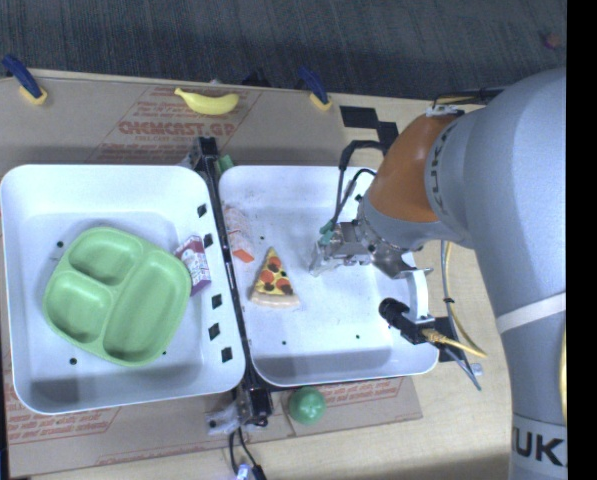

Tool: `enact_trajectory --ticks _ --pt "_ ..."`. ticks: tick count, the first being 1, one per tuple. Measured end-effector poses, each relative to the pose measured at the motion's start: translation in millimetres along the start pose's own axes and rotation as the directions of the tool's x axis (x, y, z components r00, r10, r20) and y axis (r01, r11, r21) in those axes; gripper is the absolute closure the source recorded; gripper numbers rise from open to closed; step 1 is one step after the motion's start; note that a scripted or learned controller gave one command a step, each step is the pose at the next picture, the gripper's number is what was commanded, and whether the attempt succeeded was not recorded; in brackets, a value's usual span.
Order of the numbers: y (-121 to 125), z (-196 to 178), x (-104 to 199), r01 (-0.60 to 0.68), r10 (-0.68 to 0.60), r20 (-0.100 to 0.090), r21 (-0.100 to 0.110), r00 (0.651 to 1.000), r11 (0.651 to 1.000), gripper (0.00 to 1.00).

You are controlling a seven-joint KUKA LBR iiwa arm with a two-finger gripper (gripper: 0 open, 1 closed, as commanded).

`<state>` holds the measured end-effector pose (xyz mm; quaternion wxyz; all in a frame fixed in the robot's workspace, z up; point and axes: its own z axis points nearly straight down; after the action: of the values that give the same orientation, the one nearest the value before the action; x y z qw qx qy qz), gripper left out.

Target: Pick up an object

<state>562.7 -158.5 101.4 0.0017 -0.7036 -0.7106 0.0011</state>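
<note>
In the right bin (308, 363) lies a toy pizza slice (273, 280) near the left wall, with a small orange piece (242, 254) just above it and a pale clear wrapper (234, 220) by the divider. My gripper (323, 260) hangs over the middle of the right bin, to the right of the pizza slice and apart from it. The left bin (23, 298) holds a green divided plate (116, 293) and a dark red packet (195, 261) beside the plate's upper right edge.
A yellow toy banana (207, 99) rests on the cardboard behind the bins. A green ball (305, 405) sits on the cardboard in front of the right bin. Blue clamps (25, 78) hold the cardboard's back edge. The arm's grey body covers the right side.
</note>
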Motion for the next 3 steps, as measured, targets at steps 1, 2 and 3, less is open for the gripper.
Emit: enact_trajectory --ticks 1,2,3 --pt "-73.0 -86.2 -40.4 -0.006 0.006 0.001 -0.003 1.000 1.000 1.00" --pt "-86.4 -110.8 -6.4 -0.003 0.003 0.000 -0.003 1.000 1.000 1.00" --pt "-86.5 -110.8 -6.6 -0.004 0.004 0.000 -0.003 1.000 1.000 0.00"
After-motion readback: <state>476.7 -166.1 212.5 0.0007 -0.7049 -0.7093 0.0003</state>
